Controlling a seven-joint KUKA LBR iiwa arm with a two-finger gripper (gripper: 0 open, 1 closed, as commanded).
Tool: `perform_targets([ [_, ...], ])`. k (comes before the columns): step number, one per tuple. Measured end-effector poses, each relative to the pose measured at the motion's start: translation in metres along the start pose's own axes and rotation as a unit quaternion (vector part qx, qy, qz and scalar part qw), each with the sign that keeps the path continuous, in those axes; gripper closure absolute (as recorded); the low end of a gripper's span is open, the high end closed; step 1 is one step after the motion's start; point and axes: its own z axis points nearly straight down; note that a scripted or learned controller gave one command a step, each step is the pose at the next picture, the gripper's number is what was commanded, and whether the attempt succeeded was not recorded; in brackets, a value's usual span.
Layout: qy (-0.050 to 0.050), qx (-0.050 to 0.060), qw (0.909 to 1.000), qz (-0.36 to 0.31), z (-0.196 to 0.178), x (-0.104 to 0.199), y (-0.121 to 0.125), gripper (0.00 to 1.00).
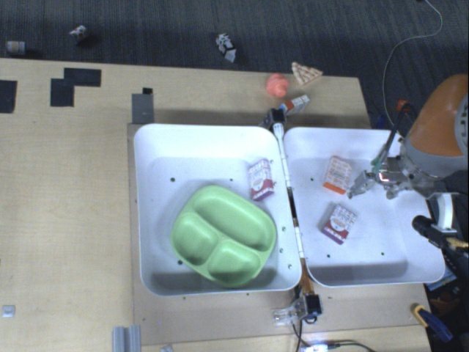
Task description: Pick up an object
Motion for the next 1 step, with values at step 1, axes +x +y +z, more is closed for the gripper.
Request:
perform_targets([
  [1,0.000,-0.005,1.0000,-0.001,0.0300,0.0553,-0.0281,0.00],
])
